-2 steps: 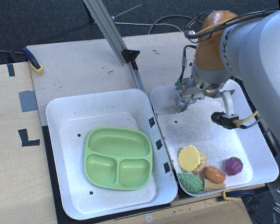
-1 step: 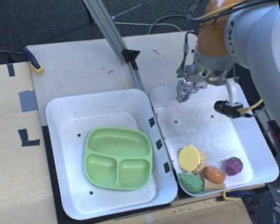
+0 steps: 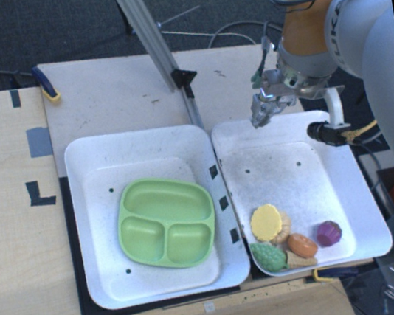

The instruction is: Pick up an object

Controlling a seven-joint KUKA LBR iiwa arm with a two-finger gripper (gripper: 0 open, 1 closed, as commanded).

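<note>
In the right bin (image 3: 348, 165), a cluster of small toys lies near the front edge: a yellow round piece (image 3: 266, 221), a green leafy piece (image 3: 270, 256), an orange-brown piece (image 3: 301, 245) and a purple piece (image 3: 328, 233). My gripper (image 3: 263, 115) hangs over the bin's back left rim, far from the toys, with nothing seen between its fingers. The fingers look close together.
The left bin (image 3: 86, 209) holds a green divided plate (image 3: 167, 222). A slanted metal rail (image 3: 155, 40) runs down to the gap between the bins. Cables and a yellow-blue clamp (image 3: 45, 84) lie at the back of the bench.
</note>
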